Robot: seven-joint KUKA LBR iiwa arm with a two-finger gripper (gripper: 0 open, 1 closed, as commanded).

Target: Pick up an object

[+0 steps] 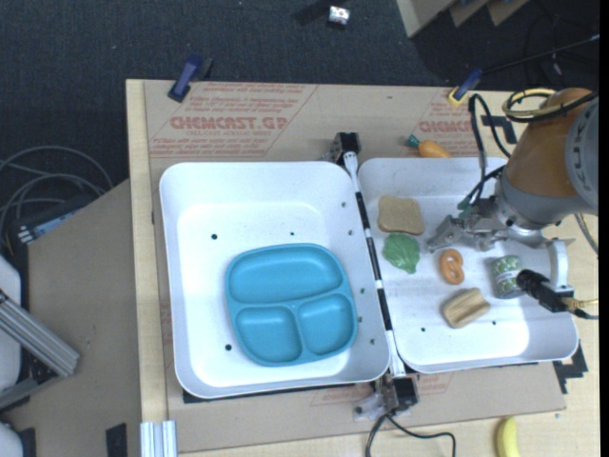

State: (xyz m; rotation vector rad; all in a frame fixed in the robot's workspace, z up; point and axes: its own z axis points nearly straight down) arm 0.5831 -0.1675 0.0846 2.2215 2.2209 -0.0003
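over the right-hand bin, the gripper hangs low, its metal fingers splayed apart and nothing between them, so it's empty-handed right now. just below the fingertips, a touch toward the camera, sits the small orange piece, and that looks like the likeliest target: it lies almost straight under the hand, near but not touching. it's a rounded, glossy thing, orange with a paler patch, its long axis running roughly up and down the view, so the fingers look set to straddle its narrow width. my read is a short drop would do it.

company all round, mind you. green leafy piece just to its left, close by. tan slice of bread further up toward the back wall. brown loaf-shaped block below, lying at a slant. a small patterned can off to the right, beside the arm's wrist. any of those could get nudged if the descent drifts.

across the divider, the left bin holds a blue sectioned tray, well apart from the action.
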